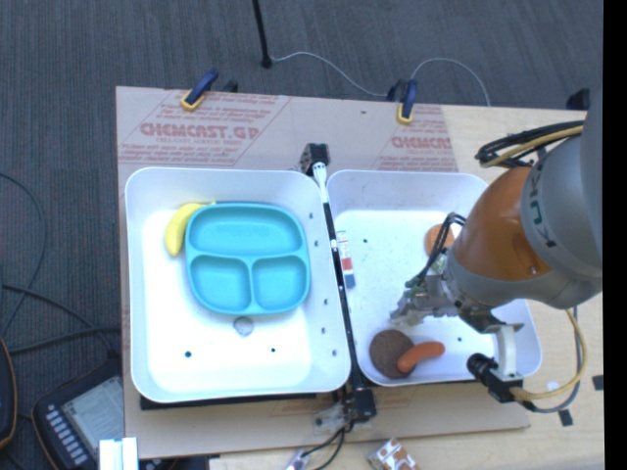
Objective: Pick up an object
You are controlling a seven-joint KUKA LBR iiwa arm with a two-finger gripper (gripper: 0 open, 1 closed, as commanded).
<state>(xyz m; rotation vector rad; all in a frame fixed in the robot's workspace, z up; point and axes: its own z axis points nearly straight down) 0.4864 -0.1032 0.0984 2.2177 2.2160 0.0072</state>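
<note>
Looking down, I see a blue tray [247, 259] and banana [178, 228] in the left bin [147, 360]; right bin [377, 204] holds a brown puck [389, 349] and sausage [421, 355] near its front edge. Gripper [423, 304] grip: can't tell.

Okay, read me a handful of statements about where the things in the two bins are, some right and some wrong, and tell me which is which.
1. The blue divided plate lies in the left bin. True.
2. The banana lies in the right bin. False: it lies in the left bin, against the plate's left edge.
3. The orange sausage rests against the brown round object near the right bin's front edge. True.
4. The gripper is above the left bin. False: it is over the right bin, just above the sausage.
5. The plate's compartments hold food. False: they look bare.
</note>
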